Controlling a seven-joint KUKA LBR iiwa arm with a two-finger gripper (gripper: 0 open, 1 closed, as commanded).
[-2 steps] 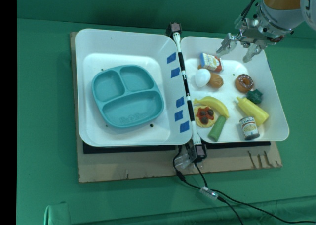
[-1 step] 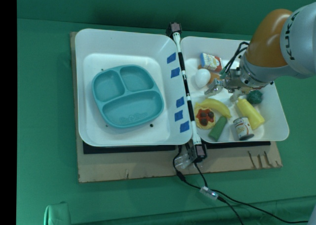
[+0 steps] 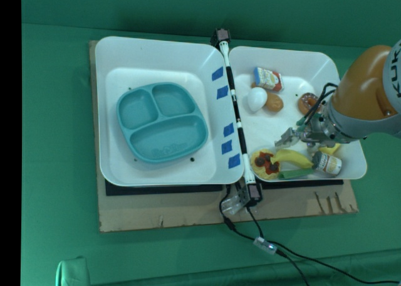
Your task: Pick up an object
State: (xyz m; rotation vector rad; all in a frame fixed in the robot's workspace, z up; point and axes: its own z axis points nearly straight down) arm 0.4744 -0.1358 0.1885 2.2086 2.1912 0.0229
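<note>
1. Camera view, layout: two white bins sit side by side on the tabletop. The left bin (image 3: 113, 59) carries a teal divided plate (image 3: 161, 121). The right bin (image 3: 341, 68) carries the loose items, which puts every pick candidate within the arm's reach from the right.
2. Camera view, contents of the right bin: a small carton (image 3: 267, 78) near the far wall; a white egg (image 3: 257, 99) touching a brown egg (image 3: 274, 103); a donut (image 3: 307, 101) just beside the arm; a banana (image 3: 292, 157) on a yellow dish (image 3: 258, 164) with a red item at the near wall; a small jar (image 3: 327, 164) lying on its side.
3. Camera view, end effector (image 3: 299, 133): it hangs over the right bin, angled down toward the near wall. Its fingers appear spread, with nothing between them.
4. Camera view, target relation: the banana lies just below the end effector, the nearest candidate, and appears apart from it. The jar lies near, toward the right. Judgement: a descent onto the banana is the likely next step.
</note>
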